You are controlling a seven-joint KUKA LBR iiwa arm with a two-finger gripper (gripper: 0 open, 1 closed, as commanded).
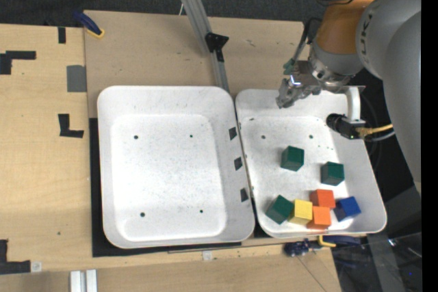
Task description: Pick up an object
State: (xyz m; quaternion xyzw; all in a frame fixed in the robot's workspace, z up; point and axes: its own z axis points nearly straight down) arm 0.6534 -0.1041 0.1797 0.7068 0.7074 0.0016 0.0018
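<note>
Your pincer (286,98) hangs over the far rim of the right bin (263,100); you cannot tell its state, and nothing shows in its grip. Nearer you inside that bin lie two lone green cubes (292,158) (332,172), then a cluster against the near wall: green cube (279,208), yellow cube (302,209), two orange cubes (321,208), blue cube (348,207). No pick looks made yet; choosing, descending and grasping remain.

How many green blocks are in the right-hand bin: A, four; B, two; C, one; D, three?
D: three green blocks lie in the right bin, one near the middle, one toward the right wall, and one at the front beside the yellow block.
</note>
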